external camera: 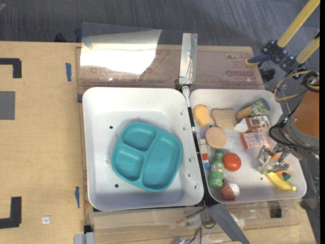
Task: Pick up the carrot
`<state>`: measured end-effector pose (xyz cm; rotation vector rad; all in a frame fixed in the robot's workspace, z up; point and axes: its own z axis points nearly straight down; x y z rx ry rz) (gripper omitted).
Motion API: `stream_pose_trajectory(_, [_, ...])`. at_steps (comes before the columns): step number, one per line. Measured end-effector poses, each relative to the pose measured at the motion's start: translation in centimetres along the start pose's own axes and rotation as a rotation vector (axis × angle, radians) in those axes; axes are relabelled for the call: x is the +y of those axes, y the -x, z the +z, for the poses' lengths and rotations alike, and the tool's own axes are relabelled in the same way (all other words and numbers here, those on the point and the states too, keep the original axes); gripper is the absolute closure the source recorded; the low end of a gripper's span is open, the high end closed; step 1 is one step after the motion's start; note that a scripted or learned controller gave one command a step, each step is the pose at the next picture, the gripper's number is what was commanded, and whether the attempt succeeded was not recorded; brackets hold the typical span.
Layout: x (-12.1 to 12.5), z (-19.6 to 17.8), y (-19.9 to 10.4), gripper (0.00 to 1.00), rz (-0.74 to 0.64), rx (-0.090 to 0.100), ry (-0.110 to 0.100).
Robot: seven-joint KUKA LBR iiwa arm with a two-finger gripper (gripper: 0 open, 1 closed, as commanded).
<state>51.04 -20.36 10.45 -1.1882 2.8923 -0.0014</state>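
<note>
carrot (278, 160) seemingly under fingers (266, 156), partly hidden

Two white bins (96, 136) are seen, one teal divided plate (147, 156), one tomato (232, 162), one banana (281, 181), one green bottle (217, 170)

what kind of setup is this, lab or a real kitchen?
Most likely a robot lab bench, not a kitchen: two shallow white plastic bins side by side on a taped plywood top, one holding a teal divided plastic tray, the other toy food such as a red tomato.
</note>
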Motion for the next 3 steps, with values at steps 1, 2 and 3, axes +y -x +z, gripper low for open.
stream_pose_trajectory(1, [-0.2,1.5,0.9,1.00,-0.265,0.007,0.000])
stream_pose_trajectory(2, [2.2,1.4,0.4,1.00,-0.601,0.005,-0.004])
stream_pose_trajectory(3, [8.2,-8.5,4.4,1.00,-0.388,0.005,0.001])
